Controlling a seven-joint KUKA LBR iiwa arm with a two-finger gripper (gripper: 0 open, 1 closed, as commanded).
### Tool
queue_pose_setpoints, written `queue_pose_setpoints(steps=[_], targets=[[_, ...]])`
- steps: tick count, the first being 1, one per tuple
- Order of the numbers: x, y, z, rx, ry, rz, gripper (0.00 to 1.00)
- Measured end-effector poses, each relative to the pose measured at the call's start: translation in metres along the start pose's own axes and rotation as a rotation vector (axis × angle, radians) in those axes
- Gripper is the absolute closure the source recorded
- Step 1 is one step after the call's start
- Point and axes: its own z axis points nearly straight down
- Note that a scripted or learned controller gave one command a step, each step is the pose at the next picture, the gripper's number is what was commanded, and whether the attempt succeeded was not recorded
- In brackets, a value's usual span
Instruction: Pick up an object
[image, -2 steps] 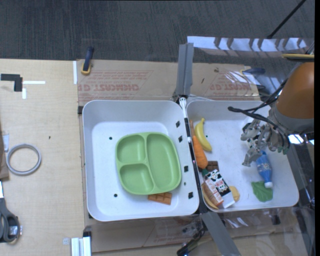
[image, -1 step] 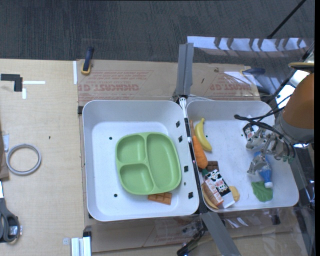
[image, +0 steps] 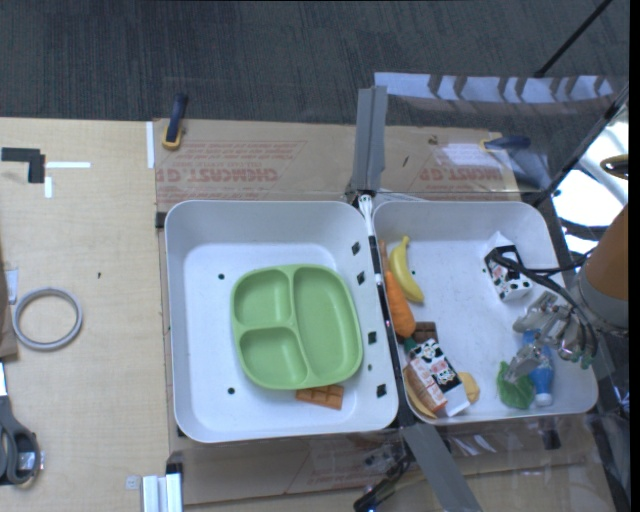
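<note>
A: Wood-toned bench top (image: 80, 220) at far left. A roll of grey tape (image: 45, 318) lies flat on it, and a black-handled tool (image: 18, 452) sits at the lower left edge.

B: Next over?

A: Left white bin (image: 190, 400). A green divided plate (image: 297, 326) with three compartments lies flat near its middle. A small brown waffle-like piece (image: 321, 396) sits just below the plate's lower rim, touching or nearly so; cannot tell which.

B: And the right bin (image: 460, 215)?

A: Along its left wall, top to bottom: yellow banana (image: 403, 269), orange carrot (image: 399, 306) just beside and below it, a dark brown block (image: 424, 333), then a cow-print milk carton (image: 439, 376) lying tilted over a yellowish flat item (image: 468, 389). Near the upper right, a small black-and-white spotted object (image: 508, 282).

B: Tool state?

A: Gripper (image: 533, 362) low over the right bin's lower right corner, arm entering from the right. Directly under it, a green leafy toy (image: 515, 390) touching a blue-and-white object (image: 541, 379). Metal linkage clutters the spot, so I cannot tell how far it is spread or whether anything is grasped.
</note>
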Motion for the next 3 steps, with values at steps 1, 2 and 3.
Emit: queue_pose_setpoints(steps=[1,2,3], targets=[[0.014,-0.007,0.005,-0.001,0.0,0.098,0.0],[0.05,0.055,0.004,0.0,0.0,0.124,0.0],[0.014,-0.009,0.004,0.0,-0.001,0.255,0.0]])
